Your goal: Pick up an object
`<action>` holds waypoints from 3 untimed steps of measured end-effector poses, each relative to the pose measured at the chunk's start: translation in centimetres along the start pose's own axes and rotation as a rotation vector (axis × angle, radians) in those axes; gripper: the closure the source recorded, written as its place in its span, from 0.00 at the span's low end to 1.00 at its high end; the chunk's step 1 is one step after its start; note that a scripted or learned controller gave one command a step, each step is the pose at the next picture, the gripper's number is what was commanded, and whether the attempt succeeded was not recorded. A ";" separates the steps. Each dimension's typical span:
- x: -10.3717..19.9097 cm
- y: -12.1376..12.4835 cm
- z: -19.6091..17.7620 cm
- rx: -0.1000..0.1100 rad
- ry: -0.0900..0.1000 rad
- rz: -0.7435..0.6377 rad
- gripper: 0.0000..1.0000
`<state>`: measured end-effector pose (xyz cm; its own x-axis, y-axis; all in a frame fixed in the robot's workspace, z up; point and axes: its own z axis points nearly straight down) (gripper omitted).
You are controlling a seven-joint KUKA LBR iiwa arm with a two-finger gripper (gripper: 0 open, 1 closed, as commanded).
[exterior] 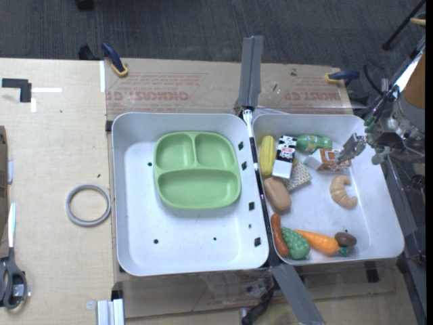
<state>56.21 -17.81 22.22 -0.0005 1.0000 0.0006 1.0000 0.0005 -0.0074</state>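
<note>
The right bin (379,202) holds several toy foods. A yellow corn cob (267,156) lies by its left wall, next to a black-and-white box (287,156) and a green bottle-shaped piece (313,141). A tan croissant (344,191) lies right of centre. A brown bread roll (277,193), a red sausage (277,232), a green vegetable (295,242), a carrot (319,241) and a small brown piece (346,238) fill the front. My gripper (353,146) hangs over the bin's back right part, just right of a small orange-and-white pack (329,158) and above the croissant. Nothing visibly hangs from it.
The left bin (135,235) holds a green divided plate (197,170). Left of the bins on the wooden bench lie a tape ring (88,204) and scissors (12,279). Clamps (115,58) sit on the cardboard behind the bins. The arm's body (409,114) fills the right side.
</note>
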 end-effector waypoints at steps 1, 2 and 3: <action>-3.2 -1.9 12.4 -0.002 0.001 -0.120 0.00; -3.7 -0.8 13.3 -0.003 0.011 -0.098 0.00; -4.0 -0.9 12.8 0.001 0.008 -0.093 1.00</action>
<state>55.19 -21.76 9.46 -0.0934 0.9956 0.0095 0.9956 0.0935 -0.0076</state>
